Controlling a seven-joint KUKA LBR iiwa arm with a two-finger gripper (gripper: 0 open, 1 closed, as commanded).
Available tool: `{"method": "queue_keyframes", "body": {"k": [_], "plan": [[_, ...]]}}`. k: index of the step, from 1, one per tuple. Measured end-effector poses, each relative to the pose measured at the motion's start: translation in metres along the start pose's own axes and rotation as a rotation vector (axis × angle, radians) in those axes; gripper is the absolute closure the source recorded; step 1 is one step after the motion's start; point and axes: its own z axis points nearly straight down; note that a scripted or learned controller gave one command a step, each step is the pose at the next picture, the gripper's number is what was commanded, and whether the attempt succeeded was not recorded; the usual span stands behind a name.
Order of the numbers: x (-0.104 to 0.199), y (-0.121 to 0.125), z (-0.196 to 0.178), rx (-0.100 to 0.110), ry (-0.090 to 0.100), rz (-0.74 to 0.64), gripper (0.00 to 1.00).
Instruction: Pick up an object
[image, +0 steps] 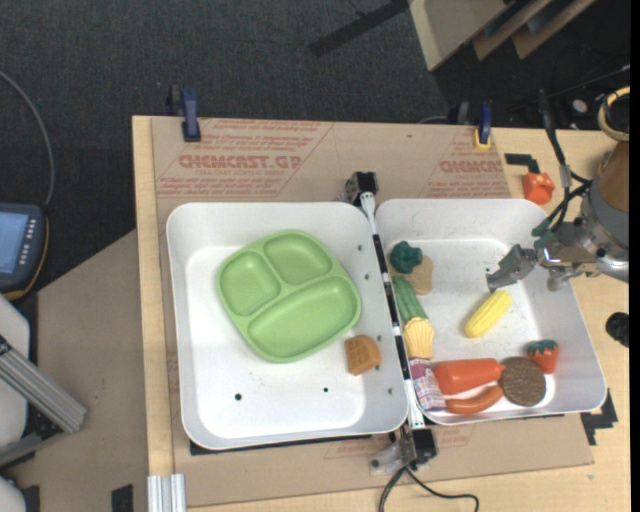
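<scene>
My gripper (532, 274) hangs over the right side of the right bin (455, 222), fingers spread, open, with nothing between them. Just below and left of its left finger (508, 268) lies a small yellow corn piece (488, 313), apart from the fingers. A green-husked corn cob (410, 315) lies along the bin's left wall. An orange carrot (465, 374), a red sausage (472, 402), a brown patty (522, 381) and a small red tomato (543, 352) crowd the front edge. A teal toy (405, 256) and a tan piece (423, 279) sit at the back left.
The left bin (200, 350) holds a green divided plate (290, 295) and a brown bread piece (363, 353) near the dividing wall. A small orange object (538, 185) rests on the bench behind the right bin. Cables run from the arm at the right.
</scene>
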Motion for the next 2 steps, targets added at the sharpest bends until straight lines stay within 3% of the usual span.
{"method": "queue_keyframes", "body": {"k": [1, 2], "plan": [[-0.017, 0.066, 0.071, -0.002, -0.002, -0.002, 0.0], [-0.035, 0.023, 0.178, 0.007, 0.001, 0.004, 0.0]]}}
